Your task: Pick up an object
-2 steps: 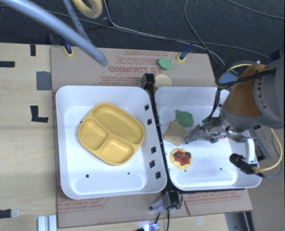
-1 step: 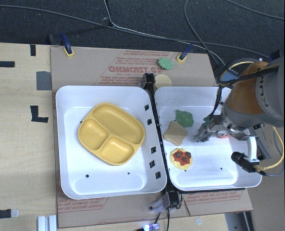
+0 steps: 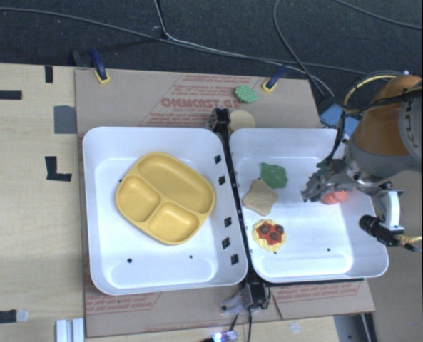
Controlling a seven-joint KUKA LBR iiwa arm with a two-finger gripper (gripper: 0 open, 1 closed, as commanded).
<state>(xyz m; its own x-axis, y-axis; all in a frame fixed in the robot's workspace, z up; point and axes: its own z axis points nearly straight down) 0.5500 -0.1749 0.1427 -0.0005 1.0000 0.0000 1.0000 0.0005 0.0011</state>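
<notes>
- Nearest the lower edge of the frame, in the right white bin (image 3: 368,262), lies a round yellow toy pizza with red topping (image 3: 269,235).
- Above it sit a tan bread-shaped piece (image 3: 260,197) and a green leaf-shaped piece (image 3: 273,174), all left of centre in that bin.
- At the bin's right side, the gripper (image 3: 319,189) hangs low, just beside a small red-orange object (image 3: 334,197).
- Claw opening: cannot tell; nothing is seen between its parts.
- Left white bin (image 3: 97,191) holds a yellow three-compartment plastic tray (image 3: 166,197).
- Recommended: centre the claw over the red-orange object, descend squarely, close firmly, then lift straight up, clear of the bin wall.
</notes>
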